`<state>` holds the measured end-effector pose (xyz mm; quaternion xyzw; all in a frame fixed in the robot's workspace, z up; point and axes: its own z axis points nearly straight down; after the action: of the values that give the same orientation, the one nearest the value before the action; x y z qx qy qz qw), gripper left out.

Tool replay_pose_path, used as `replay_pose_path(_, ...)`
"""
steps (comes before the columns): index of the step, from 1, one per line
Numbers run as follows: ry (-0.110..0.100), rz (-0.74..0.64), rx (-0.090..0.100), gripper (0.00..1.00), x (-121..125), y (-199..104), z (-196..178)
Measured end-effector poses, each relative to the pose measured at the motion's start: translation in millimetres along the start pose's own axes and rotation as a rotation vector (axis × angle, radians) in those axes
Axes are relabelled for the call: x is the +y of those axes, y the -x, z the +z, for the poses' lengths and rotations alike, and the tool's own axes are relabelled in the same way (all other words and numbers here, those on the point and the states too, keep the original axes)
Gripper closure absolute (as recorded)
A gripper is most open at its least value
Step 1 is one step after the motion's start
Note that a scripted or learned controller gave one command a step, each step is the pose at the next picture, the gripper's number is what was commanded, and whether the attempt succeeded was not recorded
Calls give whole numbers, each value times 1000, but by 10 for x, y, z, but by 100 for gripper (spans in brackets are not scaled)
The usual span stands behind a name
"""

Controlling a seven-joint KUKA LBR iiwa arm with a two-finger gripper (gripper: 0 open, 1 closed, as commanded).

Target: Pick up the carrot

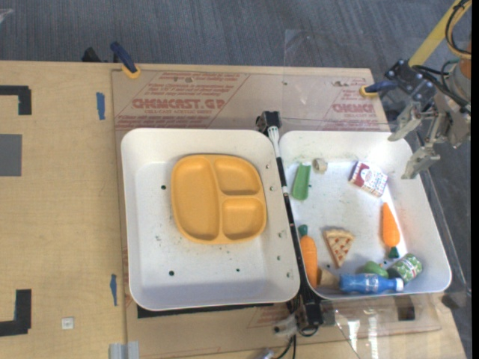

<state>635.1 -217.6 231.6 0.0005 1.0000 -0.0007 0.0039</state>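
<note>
From the overhead camera I see the two white bins side by side on the surface [60, 200]. The left bin [142, 223] carries a yellow divided plate [218, 198], three compartments, lying flat near the bin's middle.

The right bin [438, 238] holds the food items. I count two orange carrot shapes here — one carrot [389, 224] lies near the bin's right wall, roughly upright in the picture with its thin end toward the top; the other, a carrot with a green top [308, 255], lies along the left wall, close to the divider between the bins. Between them sits a pizza slice [339, 246]. Along the near edge I see a blue bottle [368, 283] lying on its side, and just right of it a green can [405, 267]. Toward the far side a green stick-shaped item [301, 182] lies by the left wall, a small round pale object [320, 166] beside it, and a red-and-white carton [368, 178] further right.

The pincer [421, 144] hangs over the bin's far right corner, well apart from both carrots. Its fingers look spread, with nothing between them.
</note>
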Motion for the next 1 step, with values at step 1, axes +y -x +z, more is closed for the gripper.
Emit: replay_pose_path(1, -5, -4, -14, 0, -58, -317, 1243)
